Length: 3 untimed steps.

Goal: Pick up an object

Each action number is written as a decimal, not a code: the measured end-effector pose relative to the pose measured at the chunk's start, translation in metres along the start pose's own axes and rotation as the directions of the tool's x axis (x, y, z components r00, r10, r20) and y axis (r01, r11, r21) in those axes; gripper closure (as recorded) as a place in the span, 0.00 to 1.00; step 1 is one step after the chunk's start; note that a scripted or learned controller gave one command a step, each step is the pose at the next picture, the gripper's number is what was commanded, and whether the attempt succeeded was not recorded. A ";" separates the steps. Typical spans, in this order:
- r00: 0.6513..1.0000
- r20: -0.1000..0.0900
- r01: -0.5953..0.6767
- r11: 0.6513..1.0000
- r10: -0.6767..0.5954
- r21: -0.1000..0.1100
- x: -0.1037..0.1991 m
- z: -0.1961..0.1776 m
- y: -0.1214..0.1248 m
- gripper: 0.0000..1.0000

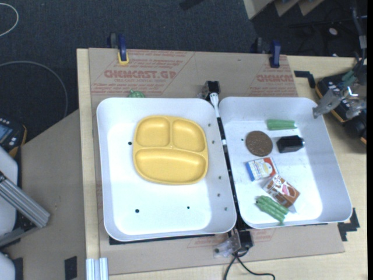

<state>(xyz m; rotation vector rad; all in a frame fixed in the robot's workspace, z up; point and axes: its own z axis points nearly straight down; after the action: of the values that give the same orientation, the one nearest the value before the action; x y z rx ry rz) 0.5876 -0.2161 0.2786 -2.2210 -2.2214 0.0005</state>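
Note:
The right bin (326, 174) holds several small objects. A green pod-like piece (281, 124) lies near its back, with a brown round disc (259, 143) and a black block (289, 144) just in front of it. Nearer the front lie a blue and white packet (260, 169), a red and brown packet (281, 191) and a bunch of green beans (271, 207). My gripper (330, 101) hovers at the right bin's back right corner, over the rim and away from all the objects, with nothing seen in it.
A yellow divided plate (171, 149) rests in the left bin (116, 185). Both bins stand on a brown board (175, 69) held by blue clamps (121, 46) at the back. Cables and dark gear (355, 118) sit off the right edge.

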 end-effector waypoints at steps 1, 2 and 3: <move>1.000 0.002 0.001 1.000 -0.001 -0.004 0.000 -0.011 0.001 1.00; 1.000 -0.004 0.008 1.000 -0.008 0.001 0.081 -0.020 -0.015 1.00; 1.000 -0.003 0.008 1.000 -0.008 0.000 0.151 -0.045 -0.043 1.00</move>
<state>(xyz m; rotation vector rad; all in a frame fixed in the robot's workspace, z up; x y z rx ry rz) 0.5450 -0.0647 0.3239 -2.2105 -2.2284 -0.0032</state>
